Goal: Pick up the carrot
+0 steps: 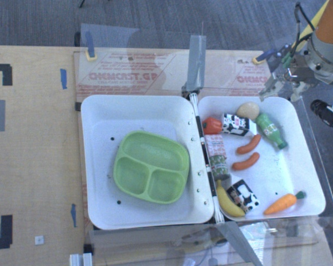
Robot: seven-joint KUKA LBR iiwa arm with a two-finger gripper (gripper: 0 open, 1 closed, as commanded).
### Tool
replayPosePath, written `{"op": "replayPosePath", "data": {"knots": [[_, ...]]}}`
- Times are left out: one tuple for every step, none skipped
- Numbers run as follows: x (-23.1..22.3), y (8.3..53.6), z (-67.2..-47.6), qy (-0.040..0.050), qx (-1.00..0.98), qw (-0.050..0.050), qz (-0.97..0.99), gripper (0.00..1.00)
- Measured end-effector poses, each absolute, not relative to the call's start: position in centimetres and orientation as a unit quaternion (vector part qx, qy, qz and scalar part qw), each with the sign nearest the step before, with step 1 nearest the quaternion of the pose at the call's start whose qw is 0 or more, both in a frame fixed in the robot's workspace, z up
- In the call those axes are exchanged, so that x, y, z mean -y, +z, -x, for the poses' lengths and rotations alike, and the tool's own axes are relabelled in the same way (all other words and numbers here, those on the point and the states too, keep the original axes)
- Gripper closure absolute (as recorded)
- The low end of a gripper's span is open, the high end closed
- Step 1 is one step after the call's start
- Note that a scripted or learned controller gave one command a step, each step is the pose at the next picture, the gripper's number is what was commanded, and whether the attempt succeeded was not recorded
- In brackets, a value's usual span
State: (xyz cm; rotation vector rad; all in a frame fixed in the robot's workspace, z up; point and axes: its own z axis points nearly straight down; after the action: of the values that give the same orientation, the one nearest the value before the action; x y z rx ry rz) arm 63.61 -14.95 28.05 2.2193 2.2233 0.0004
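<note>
The carrot (281,203) is orange with a green top and lies in the front right corner of the right bin (309,165), pointing left. My gripper (279,95) hangs over the bin's back right rim, far behind the carrot. It is open and nothing is between its fingers (265,93).
The right bin also holds a green bottle (271,131), a pale round item (247,111), two cow-print cartons (237,124), a red pepper (212,126), two sausages (248,144), a snack packet (215,154) and a banana (227,201). A green divided plate (151,167) sits in the left bin (94,148).
</note>
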Motion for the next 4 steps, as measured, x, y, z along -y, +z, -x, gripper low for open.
{"op": "replayPosePath", "data": {"knots": [[18.5, 21.3, -58.1, 0.0003, -0.805, 0.0, -0.594, 0.0], [21.2, 14.3, -52.1, 0.0005, -0.844, 0.001, -0.537, 0.0], [22.4, 8.7, -48.1, 0.0007, -0.918, 0.003, -0.396, 0.0], [22.5, 9.8, -48.3, 0.0015, -0.917, 0.007, -0.398, 1.0]]}}
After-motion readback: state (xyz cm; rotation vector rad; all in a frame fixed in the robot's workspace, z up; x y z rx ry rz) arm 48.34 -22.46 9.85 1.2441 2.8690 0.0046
